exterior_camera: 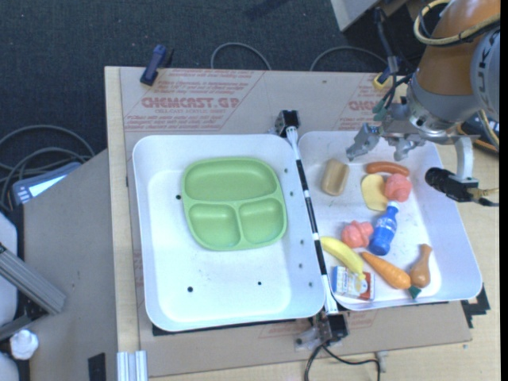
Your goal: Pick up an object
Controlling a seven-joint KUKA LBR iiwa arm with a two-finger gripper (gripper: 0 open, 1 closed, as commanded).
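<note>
Hovering over the far end of the right bin, the gripper hangs with its fingers spread and nothing between them. Its tips stand above bare bin floor, with the tan block just below to one side and the sausage just below to the other.

Candidate objects all lie in the right bin: the tan block, the sausage, a yellow piece touching a pink piece, a second pink lump, a blue bottle, a banana, a carrot, a drumstick and a small packet. The left bin holds a green tray with three compartments.

Risks, as judged from this layout: a straight descent would likely close on bare floor between block and sausage. The objects crowd together, so a finger may land on a neighbour and push it aside instead of straddling the target. The sausage, bottle and carrot are rounded and look smooth, probably moulded plastic, and could roll or squirt out of a two-finger pinch. The flat packet sits against the near wall, leaving little room for a finger.

Shapes vary: the block is a stubby cylinder, the banana curved, the carrot tapered, the drumstick knobbed, and the pink lumps bumpy.
</note>
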